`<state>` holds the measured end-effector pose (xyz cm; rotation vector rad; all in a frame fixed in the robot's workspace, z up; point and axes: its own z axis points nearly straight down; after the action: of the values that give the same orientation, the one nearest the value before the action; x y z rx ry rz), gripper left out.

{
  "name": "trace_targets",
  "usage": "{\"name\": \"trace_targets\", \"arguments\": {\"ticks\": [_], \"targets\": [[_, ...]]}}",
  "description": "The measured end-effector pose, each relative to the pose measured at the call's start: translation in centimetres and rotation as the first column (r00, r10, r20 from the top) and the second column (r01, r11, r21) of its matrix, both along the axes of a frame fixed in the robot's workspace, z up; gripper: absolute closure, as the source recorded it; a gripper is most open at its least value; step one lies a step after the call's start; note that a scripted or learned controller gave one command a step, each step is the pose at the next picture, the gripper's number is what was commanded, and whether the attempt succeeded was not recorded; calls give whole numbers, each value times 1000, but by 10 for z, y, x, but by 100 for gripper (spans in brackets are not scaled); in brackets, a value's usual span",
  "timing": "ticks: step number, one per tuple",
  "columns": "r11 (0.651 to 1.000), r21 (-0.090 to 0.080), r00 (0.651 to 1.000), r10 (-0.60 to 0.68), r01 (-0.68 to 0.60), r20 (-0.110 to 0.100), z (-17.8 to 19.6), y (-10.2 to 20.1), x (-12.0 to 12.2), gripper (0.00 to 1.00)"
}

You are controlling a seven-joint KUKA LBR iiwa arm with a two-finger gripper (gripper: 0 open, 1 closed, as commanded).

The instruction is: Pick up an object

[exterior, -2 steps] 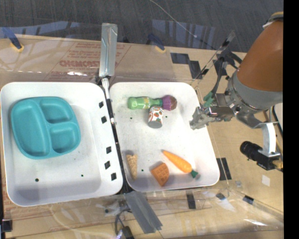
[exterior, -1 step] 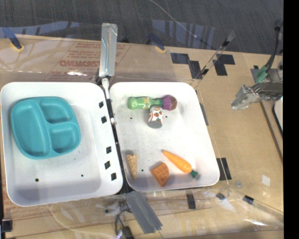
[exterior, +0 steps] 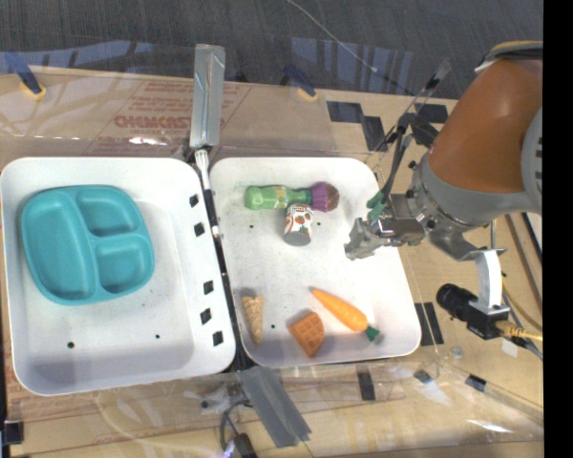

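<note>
Over on the left, a teal plastic divided tray [exterior: 86, 243] lies alone in the left white bin [exterior: 95, 351], well apart from everything else. In the right white bin [exterior: 387, 337], near its dividing wall, a pale tan cone-shaped toy [exterior: 254, 315] lies toward the front rim, and just beside it sits an orange waffle-textured wedge [exterior: 307, 333]. Next to that, an orange toy carrot with a green stub end [exterior: 342, 311] lies at a slant. Up toward the back wall, a green bottle-shaped toy with a purple end [exterior: 288, 197] lies on its side, and a small grey cup with a red and white print [exterior: 298, 225] lies tipped just below it, close to or touching it. Farther right, the two-finger gripper [exterior: 361, 241] hangs over bare bin floor near the right wall, with nothing between its fingers; how the jaws stand I cannot tell from here. Any of these toys would serve, and the carrot looks the safest bet: it lies apart from the walls with room on both long sides. I'd line the fingers across its narrow width, come straight down over its middle, and close only once low enough to catch it squarely, since a glancing grip would likely roll it away.
</note>
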<state>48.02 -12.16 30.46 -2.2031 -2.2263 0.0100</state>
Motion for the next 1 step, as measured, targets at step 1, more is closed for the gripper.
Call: {"name": "trace_targets", "arguments": {"ticks": [1], "targets": [[1000, -6, 1000, -8, 8, 20, 122, -69, -4, 100]]}}
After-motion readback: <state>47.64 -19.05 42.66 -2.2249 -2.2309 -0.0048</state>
